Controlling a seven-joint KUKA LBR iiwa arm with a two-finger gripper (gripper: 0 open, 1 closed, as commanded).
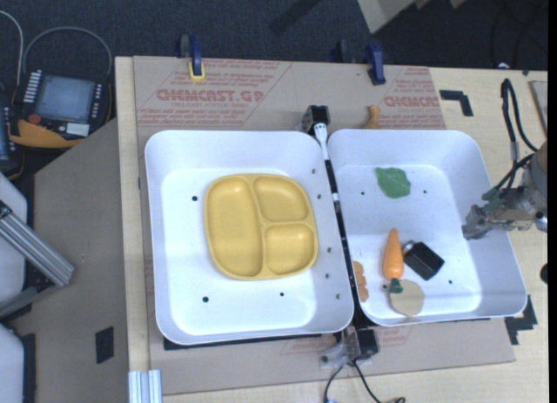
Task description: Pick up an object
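Observation:
The right white bin [461,153] holds a green leafy piece [393,181] near its back. An orange carrot [392,255] lies toward the front, with a small black block [423,259] just to its right. A flat beige round piece [406,298] sits at the front beside the carrot's green tip. My gripper [481,218] hovers at the bin's right wall, to the right of the black block and apart from every object. Nothing shows in its grasp.
The left white bin [174,166] carries a yellow divided plate [260,224]. A small orange bit [359,279] rests on the rim between the bins. Clamps and cables run along the bench's back and right edges.

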